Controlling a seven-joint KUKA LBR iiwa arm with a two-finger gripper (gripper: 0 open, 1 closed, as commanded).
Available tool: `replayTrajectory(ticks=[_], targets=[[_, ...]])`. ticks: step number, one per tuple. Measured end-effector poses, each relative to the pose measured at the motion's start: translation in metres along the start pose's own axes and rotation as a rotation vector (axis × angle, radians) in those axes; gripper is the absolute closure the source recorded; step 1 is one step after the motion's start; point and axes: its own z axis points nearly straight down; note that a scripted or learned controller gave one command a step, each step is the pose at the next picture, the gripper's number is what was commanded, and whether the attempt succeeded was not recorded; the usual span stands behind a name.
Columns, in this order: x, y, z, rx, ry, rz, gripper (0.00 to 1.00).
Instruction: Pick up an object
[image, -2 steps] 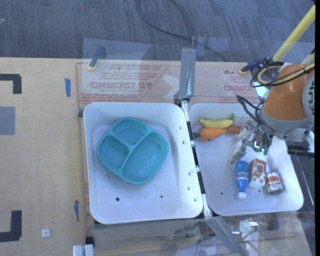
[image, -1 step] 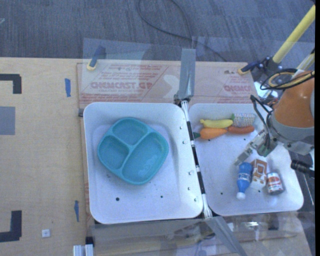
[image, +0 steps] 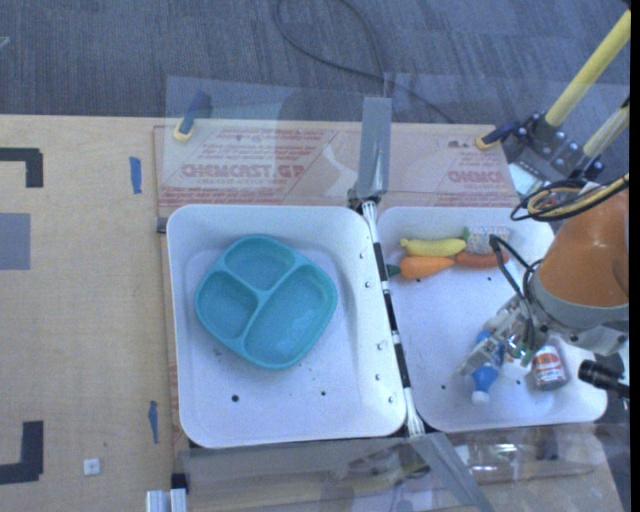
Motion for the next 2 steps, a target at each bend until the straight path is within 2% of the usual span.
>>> replayTrajectory(ticks=[1, 2], targets=[[-0.003, 0.000, -0.011, -0.004, -0.007, 0.004, 1.00], [0.007, 0.050, -0.083, 0.005, 0.003, 0.269, 1.00]])
